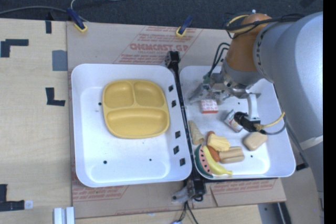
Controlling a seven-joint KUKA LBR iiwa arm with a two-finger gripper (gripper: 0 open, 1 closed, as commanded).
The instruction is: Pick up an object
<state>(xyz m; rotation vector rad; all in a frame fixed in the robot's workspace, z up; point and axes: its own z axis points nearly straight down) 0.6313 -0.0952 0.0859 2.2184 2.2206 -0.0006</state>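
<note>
On the far left the surface (31,113) is bare tan board with a few dark tape marks. Next comes the left bin (86,165), and in it a yellow divided plate (135,108) lies flat, toward the bin's twelve o'clock side, apart from the walls.

Past the dark divider sits the right bin (278,162), where all the small things lie. At its six o'clock edge is a heap of toy food: a pale stick (196,132) leaning by the divider, a watermelon slice (203,161) with a banana (214,157) across it, a yellow piece (218,142) and a tan roll (231,155) touching one another. At about four o'clock from the bin's middle a tan block (254,141) lies by itself. Near the middle is a small white and red box (209,106), and just to its four o'clock a short tube with a dark cap (235,121).

My hand (212,86) is low at the bin's eleven o'clock part, just above the small box, my orange wrist band rising behind it toward one o'clock. The metal parts there blur together, so I cannot tell how far I am spread, and I see nothing between my tips.

By my reckoning the job is not done: everything lies on the bin floor. The small box at my six o'clock looks the likeliest pick; closing on it and lifting are what remain.
</note>
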